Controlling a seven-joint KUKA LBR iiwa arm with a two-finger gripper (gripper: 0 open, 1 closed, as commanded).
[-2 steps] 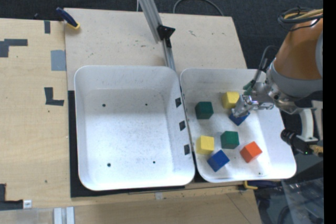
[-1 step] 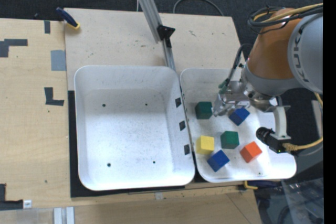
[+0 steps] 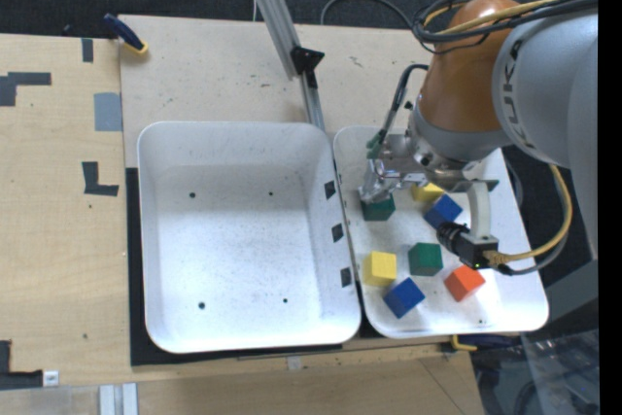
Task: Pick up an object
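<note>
Tool (image 3: 378, 194) low in right bin (image 3: 525, 306), at 10 o'clock of its floor, directly over a green cube (image 3: 377, 207); can't tell its grip. 5 more cubes toward 5 o'clock: yellow cube (image 3: 381, 266), blue cube (image 3: 403, 296), orange cube (image 3: 464, 282).

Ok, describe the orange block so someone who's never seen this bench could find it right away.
Look in the right-hand white bin, the one the arm reaches over. Go to its near right part, just below the black fitting on the cable. The orange block lies there, the only orange one among green, blue and yellow blocks.
</note>
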